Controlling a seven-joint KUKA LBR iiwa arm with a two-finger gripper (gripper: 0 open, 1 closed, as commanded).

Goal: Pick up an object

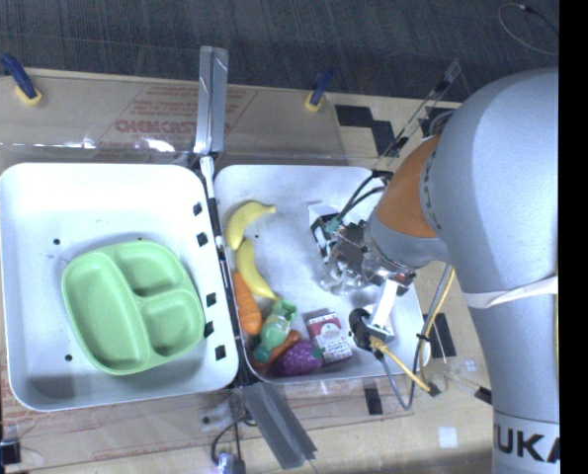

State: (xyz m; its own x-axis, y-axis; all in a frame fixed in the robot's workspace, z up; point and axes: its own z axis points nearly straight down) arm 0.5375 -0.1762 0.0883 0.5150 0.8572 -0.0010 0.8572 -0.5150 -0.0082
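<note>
Honestly, my main worry from where I sit is a grab that comes up with nothing. The gripper (341,265) is low in the right bin (274,181), over a bare patch of white floor right of centre in the frame, while the objects are bunched along that bin's left wall and lower edge. If the program closes where the tool sits now, I judge it would close on nothing.

A second risk is the crowding. The two bananas (246,240), the carrot (248,304), the green bottle (275,326), the purple grapes (299,357) and the small red box (328,336) lie touching or overlapping one another, so a descent there could nudge a neighbour, pinch two things at once or trap a finger against the bin wall. Loose cables trail around the wrist (412,205) toward the lower right of the frame and could snag on the bin rim.

The arm enters from the right of the frame, its grey body large in the foreground, orange band just above the wrist, tool pointing down and to the left into the bin. I cannot tell how the tool is set; it is a dark blur of hardware from this angle, and I see nothing held in it.

The left bin (27,196) holds a green divided plate (133,306), well apart from the tool.
</note>
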